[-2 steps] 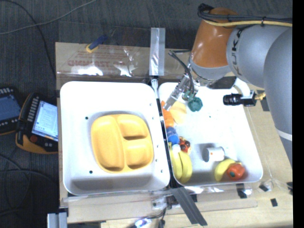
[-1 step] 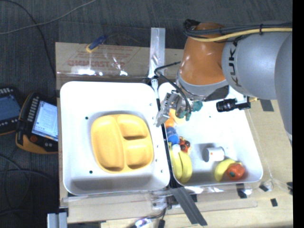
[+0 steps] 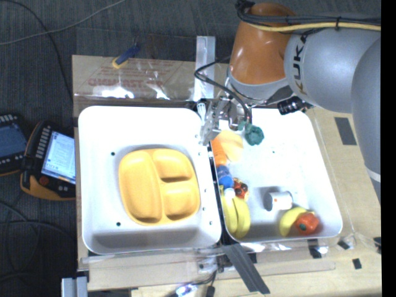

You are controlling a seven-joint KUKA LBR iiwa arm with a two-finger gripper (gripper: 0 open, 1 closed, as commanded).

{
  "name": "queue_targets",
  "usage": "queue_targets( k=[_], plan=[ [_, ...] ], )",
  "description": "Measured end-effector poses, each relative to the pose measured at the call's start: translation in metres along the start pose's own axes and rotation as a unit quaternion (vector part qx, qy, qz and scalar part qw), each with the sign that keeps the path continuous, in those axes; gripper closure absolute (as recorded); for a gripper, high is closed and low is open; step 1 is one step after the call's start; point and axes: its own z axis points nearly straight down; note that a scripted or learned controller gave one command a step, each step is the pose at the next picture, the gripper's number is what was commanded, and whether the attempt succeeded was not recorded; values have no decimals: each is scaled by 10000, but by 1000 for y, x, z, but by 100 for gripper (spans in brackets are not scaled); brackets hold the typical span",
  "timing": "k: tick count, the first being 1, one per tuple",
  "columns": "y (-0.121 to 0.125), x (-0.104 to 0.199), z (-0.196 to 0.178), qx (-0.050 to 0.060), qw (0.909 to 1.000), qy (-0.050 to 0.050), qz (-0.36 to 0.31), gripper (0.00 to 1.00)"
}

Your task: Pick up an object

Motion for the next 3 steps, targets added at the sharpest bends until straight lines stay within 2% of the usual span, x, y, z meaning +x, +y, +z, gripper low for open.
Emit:
queue_targets(
  k=[2, 3],
  plan=[
    [2, -2, -20, -15, 10000, -39, 0, 100],
    [6, 58, -37, -1, 9847, 14, 1741, 100]
  ],
)
